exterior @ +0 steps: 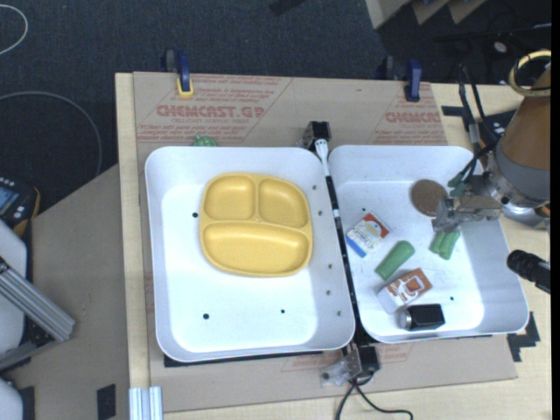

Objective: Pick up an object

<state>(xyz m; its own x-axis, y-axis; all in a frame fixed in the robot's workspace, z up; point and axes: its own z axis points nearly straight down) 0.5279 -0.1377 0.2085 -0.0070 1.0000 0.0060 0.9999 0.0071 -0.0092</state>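
Gripper (455, 217) hung low over the right bin (490, 318), its tips just above a small green piece (444, 244); whether it pinched that piece I could not tell. A green cylinder (395, 259) lay nearby to its left, long axis slanted.

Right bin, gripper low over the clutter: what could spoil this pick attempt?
1. The gripper sits at the end of a small green piece; gripping it off-centre may let it slip out when lifted.
2. The brown disc lies right beside the gripper and could get pushed or caught along with it.
3. The green cylinder, the orange-and-white packet and the orange box lie close together, so a missed try could scatter them.
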